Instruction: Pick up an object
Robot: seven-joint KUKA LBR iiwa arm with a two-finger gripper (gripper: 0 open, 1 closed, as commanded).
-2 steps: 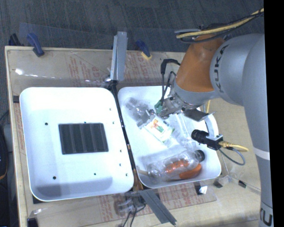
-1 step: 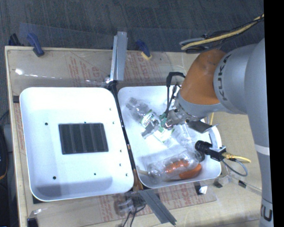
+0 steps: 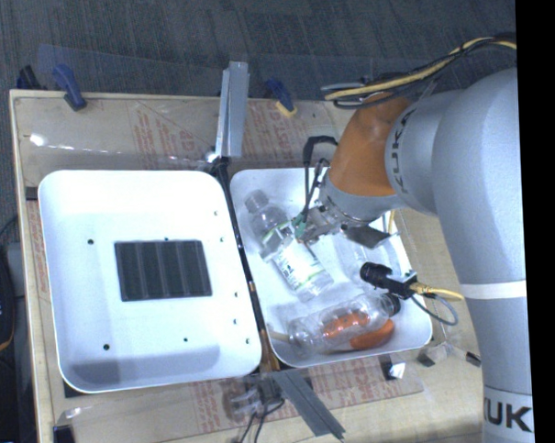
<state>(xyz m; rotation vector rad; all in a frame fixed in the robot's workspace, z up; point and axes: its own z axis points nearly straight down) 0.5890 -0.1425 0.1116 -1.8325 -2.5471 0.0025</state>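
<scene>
A clear plastic bottle (image 3: pixel 290 252) with a white label lies at a slant in the right bin (image 3: pixel 406 256), its neck toward the bin's upper left. My gripper (image 3: pixel 309 226) is low over this bottle's middle, by a small green patch on it. Along the bin's front wall lies a second clear bottle (image 3: pixel 333 326) with something orange inside. An orange-red piece (image 3: pixel 374 335) sits at its right end.
The left bin (image 3: pixel 76 225) has a dark ribbed rectangle (image 3: pixel 163 269) on its floor. A grey bar (image 3: pixel 231 108) stands behind the gap between the bins, and blue clamps (image 3: pixel 68 86) hold the bench's back edge. My arm covers the right bin's back right.
</scene>
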